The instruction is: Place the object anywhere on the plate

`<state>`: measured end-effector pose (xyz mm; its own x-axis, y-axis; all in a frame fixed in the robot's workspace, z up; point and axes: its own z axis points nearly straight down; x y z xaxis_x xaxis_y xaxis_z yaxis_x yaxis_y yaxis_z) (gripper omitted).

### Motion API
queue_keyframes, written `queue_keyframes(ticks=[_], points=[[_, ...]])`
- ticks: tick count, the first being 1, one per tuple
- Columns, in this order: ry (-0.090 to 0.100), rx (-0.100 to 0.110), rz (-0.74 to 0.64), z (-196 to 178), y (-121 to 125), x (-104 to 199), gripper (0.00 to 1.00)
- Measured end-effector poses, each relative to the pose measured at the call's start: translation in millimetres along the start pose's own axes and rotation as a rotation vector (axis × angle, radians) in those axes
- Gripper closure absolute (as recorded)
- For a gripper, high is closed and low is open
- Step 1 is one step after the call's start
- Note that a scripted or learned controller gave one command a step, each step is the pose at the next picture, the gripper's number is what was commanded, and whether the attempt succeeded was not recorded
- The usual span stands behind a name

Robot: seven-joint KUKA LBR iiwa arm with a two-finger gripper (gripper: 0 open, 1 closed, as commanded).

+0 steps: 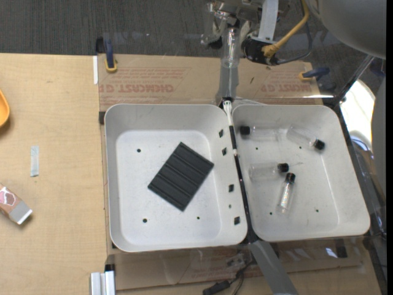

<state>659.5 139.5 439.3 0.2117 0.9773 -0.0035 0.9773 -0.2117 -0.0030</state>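
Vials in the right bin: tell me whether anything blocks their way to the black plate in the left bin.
The clear vials lie loose in the right bin; the black ridged plate lies flat in the left bin. Between them stand just the two bins' adjoining rims, which a lifted vial must clear. The gripper hangs above the far edge.

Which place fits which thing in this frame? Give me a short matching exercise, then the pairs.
Things:
1. black ribbed plate
2. clear vials with black caps
3. gripper
4. orange object

Places:
A. at the view's left edge, on the bench
B. lying in the left bin
C. above the far end of the divide between the bins
D. scattered in the right bin

Pairs: 1-B, 2-D, 3-C, 4-A
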Motion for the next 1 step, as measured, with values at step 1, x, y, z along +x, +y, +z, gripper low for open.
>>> queue_keyframes(ticks=[1], points=[[-0.004,0.003,-0.001,-6.6,0.5,0.2,1.00]])
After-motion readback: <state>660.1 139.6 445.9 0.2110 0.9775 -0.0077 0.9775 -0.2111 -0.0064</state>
